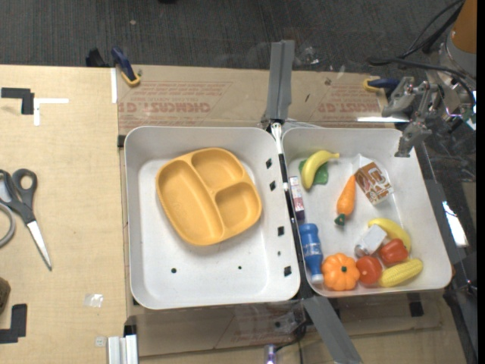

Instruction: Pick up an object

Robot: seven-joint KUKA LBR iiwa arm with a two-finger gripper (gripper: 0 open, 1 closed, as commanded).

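1. Camera view, end effector: the gripper [415, 123] hangs over the far right corner of the right bin [435, 203], at the rim. Its metal parts blur into cables there, so whether it is released or clenched cannot be told; nothing is seen held in it.

2. Camera view, nearest candidate: a brown-and-white packet [373, 183] lies in the right bin, just below and left of the gripper in the picture, tilted on its side. It is probably the closest thing to pick.

3. Camera view, key relation: every object lies toward the view's lower left of the gripper. The carrot [345, 197] has its long axis running near-upright in the picture, green tip at the bottom.

4. Camera view, right bin contents: a banana [318, 165] with a green piece, a second banana [392, 230], a blue bottle [309, 243], a small pumpkin [340, 271], a tomato [369, 269], a red pepper [393, 252], corn [402, 272].

5. Camera view, left bin [144, 226]: holds one yellow divided plate [208, 196], well apart from the gripper.

6. Camera view, bench: scissors [26, 211] lie at far left.
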